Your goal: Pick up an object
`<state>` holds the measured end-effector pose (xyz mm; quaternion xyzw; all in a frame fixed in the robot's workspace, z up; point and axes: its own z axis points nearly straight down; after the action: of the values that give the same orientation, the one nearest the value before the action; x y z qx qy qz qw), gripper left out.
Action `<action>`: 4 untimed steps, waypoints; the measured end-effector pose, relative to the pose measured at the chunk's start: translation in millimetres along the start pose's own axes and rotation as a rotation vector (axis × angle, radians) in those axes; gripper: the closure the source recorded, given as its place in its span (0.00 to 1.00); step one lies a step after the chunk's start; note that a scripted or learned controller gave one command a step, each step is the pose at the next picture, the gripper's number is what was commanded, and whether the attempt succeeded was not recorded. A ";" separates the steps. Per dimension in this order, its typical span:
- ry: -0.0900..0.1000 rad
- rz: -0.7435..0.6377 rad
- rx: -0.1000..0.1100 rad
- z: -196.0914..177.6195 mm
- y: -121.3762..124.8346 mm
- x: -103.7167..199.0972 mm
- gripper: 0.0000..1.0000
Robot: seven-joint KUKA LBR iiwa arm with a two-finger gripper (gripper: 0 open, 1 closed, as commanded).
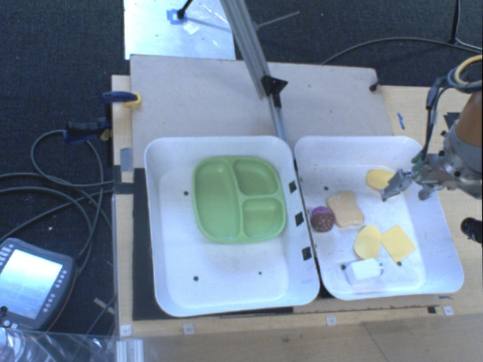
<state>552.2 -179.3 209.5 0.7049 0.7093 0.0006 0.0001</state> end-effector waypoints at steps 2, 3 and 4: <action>0.000 0.004 0.005 58.9 7.6 -0.4 0.00; 0.000 0.006 0.004 104.3 11.7 -6.6 0.00; 0.000 0.005 -0.001 116.9 13.3 -7.0 0.00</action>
<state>565.6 -186.1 92.6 0.7068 0.7074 0.0008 0.0006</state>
